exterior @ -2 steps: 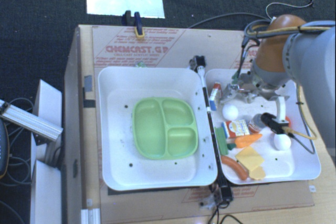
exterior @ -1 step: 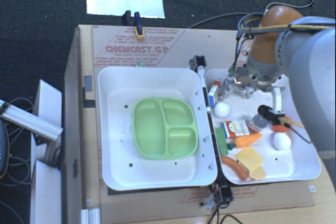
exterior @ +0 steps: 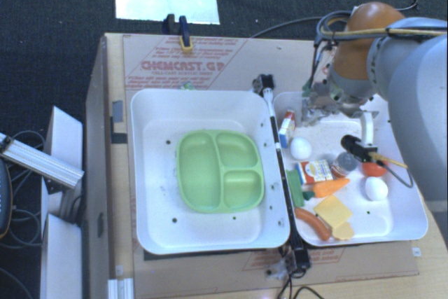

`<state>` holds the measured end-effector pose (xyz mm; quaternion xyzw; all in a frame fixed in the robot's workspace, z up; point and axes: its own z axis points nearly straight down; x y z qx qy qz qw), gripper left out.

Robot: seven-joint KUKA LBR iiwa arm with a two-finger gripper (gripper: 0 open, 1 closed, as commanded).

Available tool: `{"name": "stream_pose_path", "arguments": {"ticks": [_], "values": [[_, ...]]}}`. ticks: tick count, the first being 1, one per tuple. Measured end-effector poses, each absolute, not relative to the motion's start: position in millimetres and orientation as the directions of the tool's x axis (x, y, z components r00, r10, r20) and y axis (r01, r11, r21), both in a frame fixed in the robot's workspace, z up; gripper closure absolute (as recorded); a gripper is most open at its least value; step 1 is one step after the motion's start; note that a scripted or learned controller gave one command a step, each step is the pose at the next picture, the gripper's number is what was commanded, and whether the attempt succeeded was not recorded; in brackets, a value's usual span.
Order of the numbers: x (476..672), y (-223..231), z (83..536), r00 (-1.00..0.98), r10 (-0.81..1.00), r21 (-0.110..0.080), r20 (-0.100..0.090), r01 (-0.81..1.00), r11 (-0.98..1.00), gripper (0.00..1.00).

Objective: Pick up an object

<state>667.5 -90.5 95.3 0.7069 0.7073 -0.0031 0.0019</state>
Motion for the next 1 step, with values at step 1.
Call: {"name": "stream_pose_path", "arguments": {"ticks": [1], "values": [[667.3, -94.9, 96.1, 0.001, 1.0, -0.001, -0.015, 1.0, -0.001, 0.0]]}}
